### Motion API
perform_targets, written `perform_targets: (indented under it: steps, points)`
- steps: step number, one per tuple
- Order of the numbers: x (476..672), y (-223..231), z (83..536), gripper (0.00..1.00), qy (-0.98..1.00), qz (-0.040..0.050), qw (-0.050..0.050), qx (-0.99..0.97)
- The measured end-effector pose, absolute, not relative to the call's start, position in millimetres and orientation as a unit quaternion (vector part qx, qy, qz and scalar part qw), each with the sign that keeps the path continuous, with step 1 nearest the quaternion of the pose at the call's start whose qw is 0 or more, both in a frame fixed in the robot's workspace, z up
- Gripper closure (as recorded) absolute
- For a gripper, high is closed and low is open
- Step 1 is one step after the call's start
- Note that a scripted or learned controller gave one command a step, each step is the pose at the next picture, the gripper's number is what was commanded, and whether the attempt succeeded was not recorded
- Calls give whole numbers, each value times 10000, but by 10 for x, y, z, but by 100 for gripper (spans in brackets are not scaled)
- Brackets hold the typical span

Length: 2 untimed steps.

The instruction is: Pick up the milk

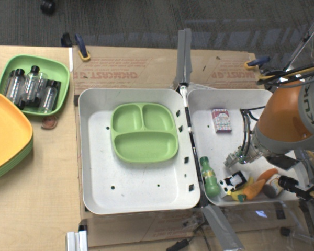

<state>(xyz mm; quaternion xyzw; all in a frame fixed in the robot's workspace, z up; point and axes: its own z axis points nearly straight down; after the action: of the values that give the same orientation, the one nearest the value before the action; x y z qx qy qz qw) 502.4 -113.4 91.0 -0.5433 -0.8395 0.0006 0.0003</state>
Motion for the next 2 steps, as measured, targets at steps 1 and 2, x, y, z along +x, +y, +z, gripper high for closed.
perform_targets:
  steps: [1,2]
  points:
    - [5752,-1239,1660,100,-8625,4,-7,-5061]
    - [6181,-1009,1004,100,-8815,-18,-74,-4720]
